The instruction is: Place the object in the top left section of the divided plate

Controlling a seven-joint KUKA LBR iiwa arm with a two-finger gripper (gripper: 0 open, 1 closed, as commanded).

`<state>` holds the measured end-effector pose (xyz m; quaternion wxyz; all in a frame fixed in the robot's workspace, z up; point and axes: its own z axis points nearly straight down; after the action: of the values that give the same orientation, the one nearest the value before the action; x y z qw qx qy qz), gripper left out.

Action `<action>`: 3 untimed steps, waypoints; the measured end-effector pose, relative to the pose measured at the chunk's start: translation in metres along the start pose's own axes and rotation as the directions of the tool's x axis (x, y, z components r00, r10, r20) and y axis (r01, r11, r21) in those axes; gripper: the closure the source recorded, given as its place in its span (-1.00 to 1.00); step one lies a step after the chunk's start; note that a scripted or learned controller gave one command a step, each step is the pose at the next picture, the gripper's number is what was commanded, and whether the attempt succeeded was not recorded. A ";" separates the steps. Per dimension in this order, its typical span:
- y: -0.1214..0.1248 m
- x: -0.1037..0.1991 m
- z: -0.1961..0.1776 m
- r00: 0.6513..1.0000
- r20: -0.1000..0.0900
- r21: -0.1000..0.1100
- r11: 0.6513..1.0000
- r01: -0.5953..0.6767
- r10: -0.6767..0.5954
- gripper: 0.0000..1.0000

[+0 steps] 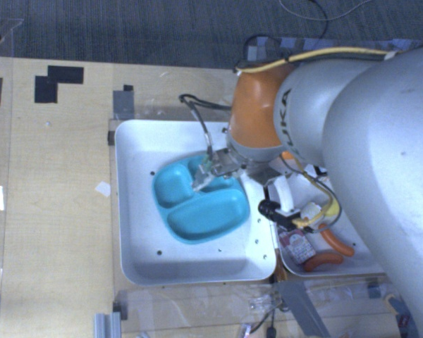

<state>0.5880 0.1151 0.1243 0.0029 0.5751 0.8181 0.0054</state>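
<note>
A blue divided plate (pixel 210 217) lies in the left white bin (pixel 137 210), with one large section at the front and two small ones at the back. My gripper (pixel 205 174) hangs low over the back of the plate, above the ridge between the two small sections. The wrist hides its tip, so I cannot make out any object in it. The back left small section (pixel 170 186) shows bare blue.
The right bin (pixel 359 263) is mostly covered by the arm. In it lie an orange carrot-like piece (pixel 337 243), a reddish sausage-like piece (pixel 323 260) and a small printed packet (pixel 296 246). Black tape marks (pixel 56 82) sit on the bench at the far left.
</note>
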 end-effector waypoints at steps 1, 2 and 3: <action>-0.060 0.075 0.028 0.999 0.004 -0.022 0.999 0.046 -0.046 -1.00; -0.033 0.072 -0.051 0.994 0.002 0.007 0.994 -0.105 0.105 -1.00; -0.032 0.071 -0.062 0.995 0.001 0.003 0.995 -0.105 0.105 1.00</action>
<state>0.5335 0.1713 0.1857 0.0022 0.6172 0.7868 0.0040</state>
